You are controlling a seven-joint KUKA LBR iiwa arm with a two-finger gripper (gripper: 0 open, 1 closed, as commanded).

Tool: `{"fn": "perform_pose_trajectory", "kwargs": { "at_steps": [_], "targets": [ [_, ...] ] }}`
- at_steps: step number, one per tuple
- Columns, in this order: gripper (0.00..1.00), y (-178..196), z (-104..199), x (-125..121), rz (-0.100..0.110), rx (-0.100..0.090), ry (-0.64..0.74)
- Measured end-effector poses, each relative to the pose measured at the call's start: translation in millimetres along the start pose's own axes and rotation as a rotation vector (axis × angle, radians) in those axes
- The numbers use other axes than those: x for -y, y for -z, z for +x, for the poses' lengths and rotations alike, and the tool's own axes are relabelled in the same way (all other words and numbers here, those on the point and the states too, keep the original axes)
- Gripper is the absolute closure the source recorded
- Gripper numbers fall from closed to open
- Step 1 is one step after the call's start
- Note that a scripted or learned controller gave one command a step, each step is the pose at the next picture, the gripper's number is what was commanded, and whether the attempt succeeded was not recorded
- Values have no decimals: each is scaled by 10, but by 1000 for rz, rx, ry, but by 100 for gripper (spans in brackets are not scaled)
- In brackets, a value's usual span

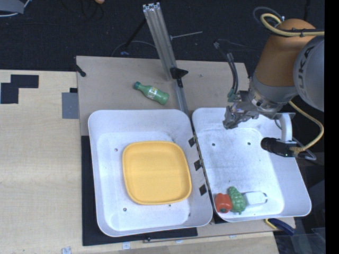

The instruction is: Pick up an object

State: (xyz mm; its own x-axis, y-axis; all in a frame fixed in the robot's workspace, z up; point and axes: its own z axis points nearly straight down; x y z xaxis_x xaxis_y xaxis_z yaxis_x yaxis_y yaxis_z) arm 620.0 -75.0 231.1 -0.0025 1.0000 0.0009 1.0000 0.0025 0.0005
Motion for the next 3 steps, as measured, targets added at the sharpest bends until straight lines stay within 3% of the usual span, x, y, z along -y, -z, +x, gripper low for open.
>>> {"fn": "perform_pose_trajectory", "kwargs": {
  "at_steps": [2,3],
  "targets": [
    [100,-154,1004,386,2,0,1],
    [100,-27,1496,600,0,0,1]
  ]
}}
